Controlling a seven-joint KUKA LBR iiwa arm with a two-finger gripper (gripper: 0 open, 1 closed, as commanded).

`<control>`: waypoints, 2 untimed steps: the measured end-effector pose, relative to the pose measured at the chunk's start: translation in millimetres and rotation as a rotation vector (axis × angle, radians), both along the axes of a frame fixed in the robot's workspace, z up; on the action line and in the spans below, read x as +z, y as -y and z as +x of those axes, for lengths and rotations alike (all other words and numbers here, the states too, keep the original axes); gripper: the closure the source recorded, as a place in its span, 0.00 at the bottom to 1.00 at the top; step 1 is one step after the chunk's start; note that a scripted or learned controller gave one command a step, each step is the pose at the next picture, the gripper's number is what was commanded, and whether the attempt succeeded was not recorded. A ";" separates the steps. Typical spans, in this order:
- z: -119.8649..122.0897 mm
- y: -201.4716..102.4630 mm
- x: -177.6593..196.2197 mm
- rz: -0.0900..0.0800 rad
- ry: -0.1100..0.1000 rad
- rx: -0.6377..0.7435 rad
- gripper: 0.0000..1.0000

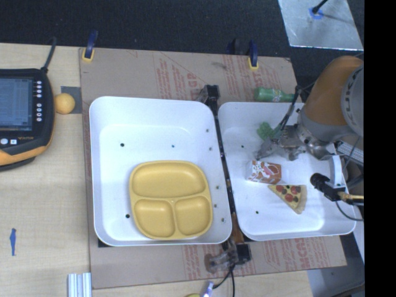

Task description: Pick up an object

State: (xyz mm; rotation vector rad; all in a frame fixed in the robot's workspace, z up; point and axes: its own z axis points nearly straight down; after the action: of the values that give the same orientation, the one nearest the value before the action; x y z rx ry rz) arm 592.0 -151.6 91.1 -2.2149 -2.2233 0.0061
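My gripper (pixel 278 152) hangs low over the right bin (pixel 247 218), in its upper middle, and stands open with nothing between its fingers. Just below it lies a red and white packet (pixel 265 171). A toy pizza slice (pixel 289 195) lies to the lower right of the packet. A small green object (pixel 266 130) sits just up and left of the gripper, partly hidden by it. In the left bin (pixel 108 125) rests a yellow divided plate (pixel 170 198).
A green bottle-like item (pixel 272 94) lies on the cardboard behind the right bin. A tablet controller (pixel 21 113) and an orange ball (pixel 64 103) sit at the left. Black cables (pixel 328 187) trail from the arm over the right bin's right side.
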 end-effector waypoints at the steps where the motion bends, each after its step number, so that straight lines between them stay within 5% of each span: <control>1: -58.9 -16.0 0.2 0.000 0.000 0.002 0.00; 2: 37.5 -28.6 78.8 0.001 0.005 -0.001 0.00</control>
State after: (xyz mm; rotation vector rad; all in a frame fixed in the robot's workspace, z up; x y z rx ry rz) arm 629.6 -122.9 169.9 -2.2180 -2.2247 -0.0006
